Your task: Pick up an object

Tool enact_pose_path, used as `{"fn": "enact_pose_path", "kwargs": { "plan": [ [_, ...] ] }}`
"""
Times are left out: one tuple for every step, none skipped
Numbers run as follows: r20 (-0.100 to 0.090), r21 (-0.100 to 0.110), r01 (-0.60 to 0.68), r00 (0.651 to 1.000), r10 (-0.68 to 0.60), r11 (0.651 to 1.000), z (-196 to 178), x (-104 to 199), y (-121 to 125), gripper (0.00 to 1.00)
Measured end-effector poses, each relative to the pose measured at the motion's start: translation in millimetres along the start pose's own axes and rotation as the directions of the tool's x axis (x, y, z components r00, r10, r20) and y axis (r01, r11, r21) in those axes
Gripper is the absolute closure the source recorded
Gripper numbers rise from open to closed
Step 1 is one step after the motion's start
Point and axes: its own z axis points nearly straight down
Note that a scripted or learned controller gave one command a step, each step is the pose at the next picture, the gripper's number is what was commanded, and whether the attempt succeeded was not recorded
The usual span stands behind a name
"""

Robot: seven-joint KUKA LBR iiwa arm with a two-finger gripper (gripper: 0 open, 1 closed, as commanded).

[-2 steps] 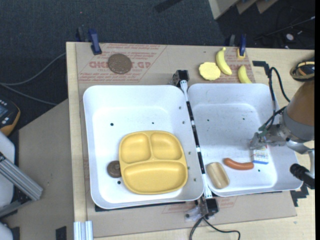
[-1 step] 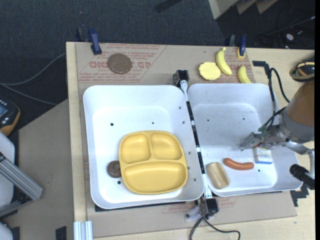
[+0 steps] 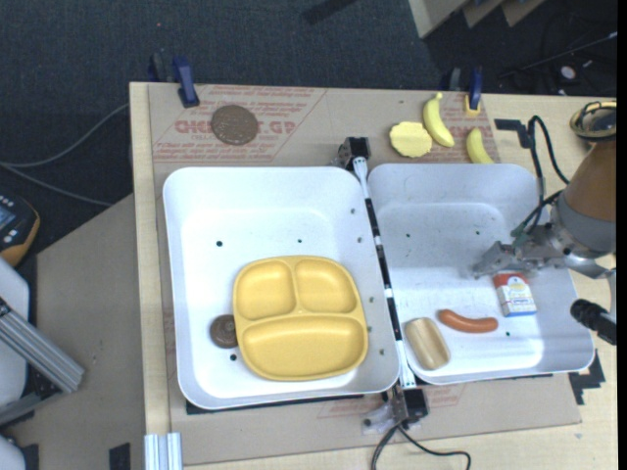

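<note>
Gripper (image 3: 500, 259) hovers just above small labelled carton (image 3: 515, 295), text unreadable.

Left bin (image 3: 186, 262): the yellow divided plate (image 3: 299, 316) is taking the front middle; a brown disc (image 3: 223, 332) is lying just beside its left edge; the rear half is staying open.
Right bin (image 3: 431, 189): the rear left floor is lying open.
Right bin front: bun (image 3: 426, 343), sausage (image 3: 468, 321) and small carton (image 3: 515, 294) are crowding it.
Right side: the gripper (image 3: 500, 259) is reaching in, blocking passage.
</note>
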Motion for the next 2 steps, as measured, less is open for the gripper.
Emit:
{"fn": "enact_pose_path", "kwargs": {
  "plan": [
    [0.023, -0.02, 0.001, 1.0, 0.0, 1.0, -12.3, -5.1, 2.0, 1.0],
    [0.017, -0.015, 0.001, 1.0, -0.001, 1.0, -10.7, -3.1, 1.3, 0.0]
  ]
}}
